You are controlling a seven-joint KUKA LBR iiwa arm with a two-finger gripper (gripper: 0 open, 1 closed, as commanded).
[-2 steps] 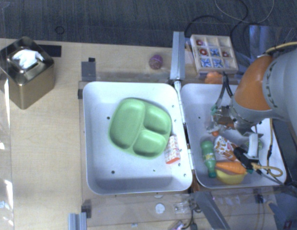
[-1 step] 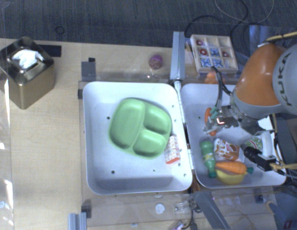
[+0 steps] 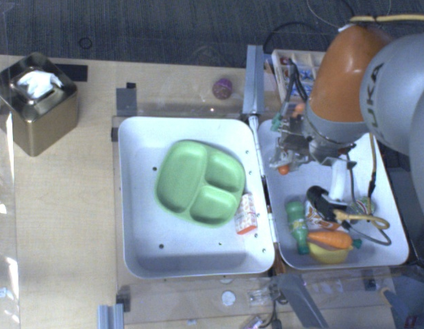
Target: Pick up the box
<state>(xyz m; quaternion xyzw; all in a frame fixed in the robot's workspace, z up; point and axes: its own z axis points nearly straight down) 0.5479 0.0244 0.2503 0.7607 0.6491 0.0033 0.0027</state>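
Crowding the near end of the right bin (image 3: pixel 396 244), a yellow fruit (image 3: pixel 328 254), a carrot (image 3: pixel 329 239) and a green bottle (image 3: pixel 296 214) are lying in a touching heap, which is leaving that bin's middle bare for the arm to work in. Just across the dividing walls, the small box (image 3: pixel 246 214), a white and red carton, is resting in the left bin (image 3: pixel 150 247), wedged between that bin's right wall and the green divided plate (image 3: pixel 198 180); I am judging this to be the task's box, and its tight spot is probably making a clean approach awkward. Farther back, the gripper (image 3: pixel 287 162) is hanging low over the right bin's far half, well apart from the box and in the wrong bin for it, so the pick is not yet happening. Whether its grip is spread or pressed together cannot be told from this angle. Behind it, the arm (image 3: pixel 348 74) is partly covering a printed carton (image 3: pixel 290 66) at the far end. Farthest left on the tabletop (image 3: pixel 61 218), a brown tissue holder (image 3: pixel 37 112) is sitting clear of both bins.
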